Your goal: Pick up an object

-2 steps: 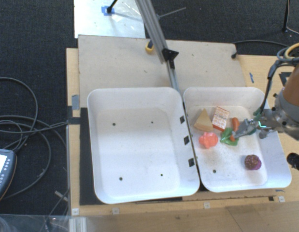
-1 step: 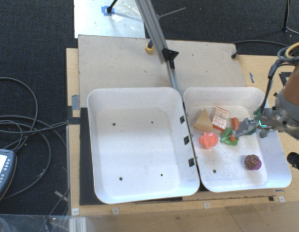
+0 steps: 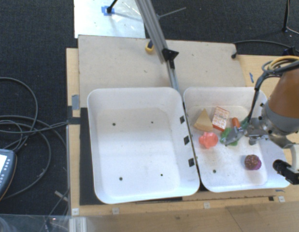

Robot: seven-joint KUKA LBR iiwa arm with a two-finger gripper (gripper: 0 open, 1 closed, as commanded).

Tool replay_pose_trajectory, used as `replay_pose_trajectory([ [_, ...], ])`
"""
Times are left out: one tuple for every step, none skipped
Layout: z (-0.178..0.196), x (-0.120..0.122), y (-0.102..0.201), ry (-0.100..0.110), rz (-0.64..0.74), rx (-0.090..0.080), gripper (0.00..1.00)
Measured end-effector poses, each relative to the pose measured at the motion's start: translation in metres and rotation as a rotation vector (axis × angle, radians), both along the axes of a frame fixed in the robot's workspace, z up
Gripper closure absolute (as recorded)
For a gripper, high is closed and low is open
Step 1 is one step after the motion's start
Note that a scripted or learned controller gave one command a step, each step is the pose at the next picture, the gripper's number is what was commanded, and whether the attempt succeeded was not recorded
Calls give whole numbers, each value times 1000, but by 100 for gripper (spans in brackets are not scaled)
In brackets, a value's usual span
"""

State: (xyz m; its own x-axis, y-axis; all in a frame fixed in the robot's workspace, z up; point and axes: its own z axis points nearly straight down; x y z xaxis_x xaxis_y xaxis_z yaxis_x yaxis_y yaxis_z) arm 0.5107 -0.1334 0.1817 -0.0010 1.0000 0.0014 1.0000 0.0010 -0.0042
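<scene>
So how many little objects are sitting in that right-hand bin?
5 that I can make out: a tan wedge, a red-and-white box, a pink-red lump, a green piece by the gripper, and a purple ball. The arm may hide more.

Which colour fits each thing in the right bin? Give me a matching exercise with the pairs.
Things:
1. wedge
2. small box
3. round ball
4. soft lump

Colours:
A. dark purple
B. pinkish red
C. tan
D. orange and white

Pairs: 1-C, 2-D, 3-A, 4-B
</scene>
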Motion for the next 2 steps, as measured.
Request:
replay_pose_trajectory([
  [-48,-9,5,0,0,0,0],
  [-94,-9,5,-1,0,0,0],
])
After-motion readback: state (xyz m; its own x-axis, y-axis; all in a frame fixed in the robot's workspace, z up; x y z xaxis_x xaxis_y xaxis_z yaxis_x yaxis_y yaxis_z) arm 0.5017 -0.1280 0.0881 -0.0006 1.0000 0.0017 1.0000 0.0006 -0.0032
